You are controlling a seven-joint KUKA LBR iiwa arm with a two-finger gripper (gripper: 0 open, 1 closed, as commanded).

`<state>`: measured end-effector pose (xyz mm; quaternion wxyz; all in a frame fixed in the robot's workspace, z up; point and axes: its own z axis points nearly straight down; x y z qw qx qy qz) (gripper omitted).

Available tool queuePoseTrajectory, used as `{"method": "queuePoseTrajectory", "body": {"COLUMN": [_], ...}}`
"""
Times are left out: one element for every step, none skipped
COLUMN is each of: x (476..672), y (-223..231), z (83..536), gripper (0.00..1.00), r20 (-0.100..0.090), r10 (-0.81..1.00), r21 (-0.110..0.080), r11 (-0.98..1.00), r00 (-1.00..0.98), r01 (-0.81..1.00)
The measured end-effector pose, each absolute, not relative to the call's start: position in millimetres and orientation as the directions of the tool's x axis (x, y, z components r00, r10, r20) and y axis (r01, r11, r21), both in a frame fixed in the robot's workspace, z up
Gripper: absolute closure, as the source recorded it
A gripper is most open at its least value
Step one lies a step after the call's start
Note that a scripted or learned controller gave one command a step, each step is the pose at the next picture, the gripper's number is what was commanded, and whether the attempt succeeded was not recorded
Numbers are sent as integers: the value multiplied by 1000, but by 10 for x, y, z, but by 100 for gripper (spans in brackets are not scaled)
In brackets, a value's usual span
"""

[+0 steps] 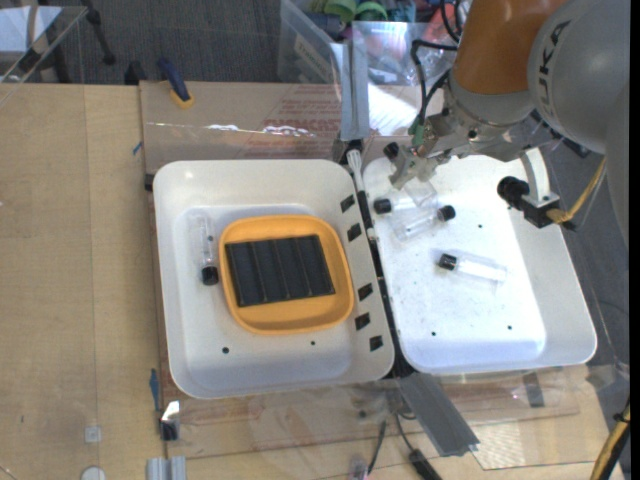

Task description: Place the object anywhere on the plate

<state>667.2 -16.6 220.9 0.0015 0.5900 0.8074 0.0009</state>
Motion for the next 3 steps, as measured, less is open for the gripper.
{"method": "queuePoseTrajectory", "body": {"x": [6673, 6674, 6665], "y": [-126, -196, -11], "z": [2494, 2560, 2167], "gripper": [100, 100, 100], "r20": [-2, -3, 2], "r10": [940, 921, 883], "r21": [4, 4, -2], "r11": [340, 389, 469], "r00": [-340, -389, -469], "r01": [940, 921, 883]}}
